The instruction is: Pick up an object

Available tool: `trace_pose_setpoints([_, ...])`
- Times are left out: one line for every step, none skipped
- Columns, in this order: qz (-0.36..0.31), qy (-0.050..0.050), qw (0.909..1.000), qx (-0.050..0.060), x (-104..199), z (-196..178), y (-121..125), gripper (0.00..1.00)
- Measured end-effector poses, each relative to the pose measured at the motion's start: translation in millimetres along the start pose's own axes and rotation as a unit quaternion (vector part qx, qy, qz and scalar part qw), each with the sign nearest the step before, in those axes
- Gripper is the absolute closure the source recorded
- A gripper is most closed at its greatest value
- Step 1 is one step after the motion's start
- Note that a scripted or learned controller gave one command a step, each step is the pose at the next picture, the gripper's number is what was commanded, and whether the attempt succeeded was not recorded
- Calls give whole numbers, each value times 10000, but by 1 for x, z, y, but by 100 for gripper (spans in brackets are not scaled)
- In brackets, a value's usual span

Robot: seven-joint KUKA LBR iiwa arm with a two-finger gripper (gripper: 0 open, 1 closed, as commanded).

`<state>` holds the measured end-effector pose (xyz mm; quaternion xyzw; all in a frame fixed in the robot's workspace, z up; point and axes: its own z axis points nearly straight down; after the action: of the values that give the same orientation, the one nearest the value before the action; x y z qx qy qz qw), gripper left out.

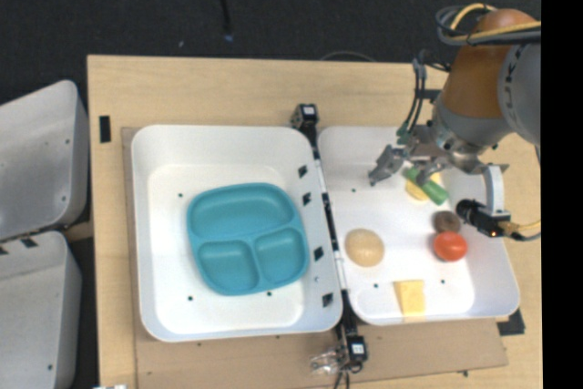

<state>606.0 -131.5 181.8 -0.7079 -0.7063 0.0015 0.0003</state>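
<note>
In the right bin [483, 287] lie several small items. A green piece [434, 189] rests on a pale yellow piece [416, 190] near the bin's upper middle. Below them are a brown lump [446, 220], a red tomato-like ball [450, 246], a tan round bun [364, 248] and a yellow wedge [410, 297]. My gripper [405, 172] hangs over the upper part of this bin, open, with its fingers spread. One finger [383, 167] points left and the other sits right above the green piece. Nothing is gripped between them.
The left bin [155, 305] holds a teal divided plate [246, 237]. A ridge with black clips [321, 196] separates the two bins. The grey arm with its orange band [478, 77] comes in from the upper right, trailing cables [496, 223] over the right bin's edge.
</note>
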Motion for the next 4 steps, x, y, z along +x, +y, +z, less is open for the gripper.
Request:
trace_pose_setpoints([-22,1,10000,-3,7,55,6,0])
trace_pose_setpoints([13,0,10000,-2,6,82,6,0])
trace_pose_setpoints([36,0,10000,-32,4,69,7,100])
trace_pose_setpoints([37,3,10000,-41,6,14,-1,100])
